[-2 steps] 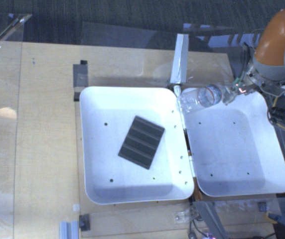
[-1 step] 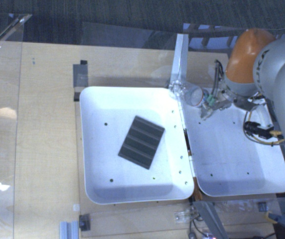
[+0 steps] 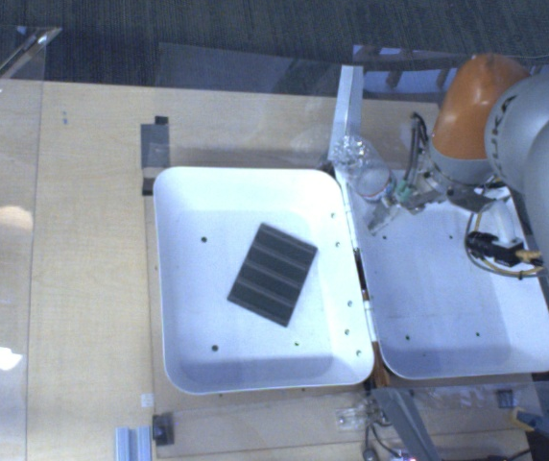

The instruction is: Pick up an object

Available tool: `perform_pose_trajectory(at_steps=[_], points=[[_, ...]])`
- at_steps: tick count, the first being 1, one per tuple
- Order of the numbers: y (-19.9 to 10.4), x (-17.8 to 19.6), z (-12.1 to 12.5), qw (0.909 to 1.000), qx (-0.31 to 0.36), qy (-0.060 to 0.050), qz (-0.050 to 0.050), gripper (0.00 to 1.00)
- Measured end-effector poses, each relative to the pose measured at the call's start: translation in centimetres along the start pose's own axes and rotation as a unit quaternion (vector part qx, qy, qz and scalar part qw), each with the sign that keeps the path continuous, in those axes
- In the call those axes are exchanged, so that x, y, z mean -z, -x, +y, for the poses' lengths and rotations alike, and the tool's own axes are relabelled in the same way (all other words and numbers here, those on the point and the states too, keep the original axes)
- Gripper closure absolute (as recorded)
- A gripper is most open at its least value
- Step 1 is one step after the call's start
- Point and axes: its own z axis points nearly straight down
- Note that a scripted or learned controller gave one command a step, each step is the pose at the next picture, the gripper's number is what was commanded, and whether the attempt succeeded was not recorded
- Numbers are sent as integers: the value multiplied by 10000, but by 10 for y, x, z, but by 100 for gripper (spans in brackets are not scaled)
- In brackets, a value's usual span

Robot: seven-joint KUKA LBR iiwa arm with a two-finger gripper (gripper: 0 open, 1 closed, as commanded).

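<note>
Gripper (image 3: 382,211) low over right bin (image 3: 447,325), far-left corner, near the shared wall.
Finger state: cannot tell, too small and cluttered. Nothing visibly held. Dark ribbed slab (image 3: 273,274) flat mid left bin (image 3: 183,353), tilted diagonal, well apart from gripper.

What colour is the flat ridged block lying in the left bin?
Dark grey, nearly black, with parallel ridges; the ridged block shows plainly in the camera view.

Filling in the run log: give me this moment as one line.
arm: over right bin | tool: near that bin's upper left corner | dark ridged block: flat in left bin, untouched
</note>
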Motion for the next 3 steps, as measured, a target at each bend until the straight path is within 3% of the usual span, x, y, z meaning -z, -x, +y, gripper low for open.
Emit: perform_pose_trajectory(at_steps=[1,2,3], points=[[0,13,3,10000,15,41,-12,100],[-1,13,3,10000,15,42,-11,0],[-1,13,3,10000,15,42,-11,0]])
